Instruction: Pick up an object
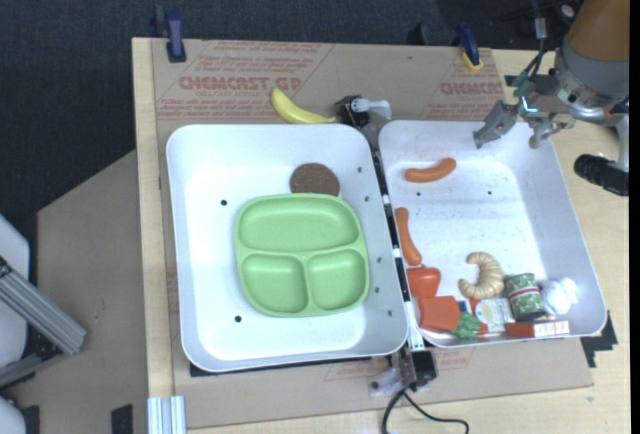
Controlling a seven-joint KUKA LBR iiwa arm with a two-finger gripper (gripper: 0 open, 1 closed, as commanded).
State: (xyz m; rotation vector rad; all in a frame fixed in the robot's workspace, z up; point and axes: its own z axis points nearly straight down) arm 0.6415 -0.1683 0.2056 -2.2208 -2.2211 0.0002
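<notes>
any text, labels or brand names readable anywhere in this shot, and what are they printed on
"CHEMCAST GP": red print on the brown paper-covered board under the two bins, left of the yellow banana.
The same red print repeats on the board's right part, cut off and too blurred to read in full.
Small can with a green and red label in the right white bin: print too small to read.
Flat red and white packet beside it: unreadable.

From my remote seat, the arm (600, 32) is cut off by the top and right edges. The brown disc (315, 179) is partly hidden behind the green tray (300, 252). Small items (520, 307) in the right bin's (545, 212) near corner overlap, too small to identify.
</notes>
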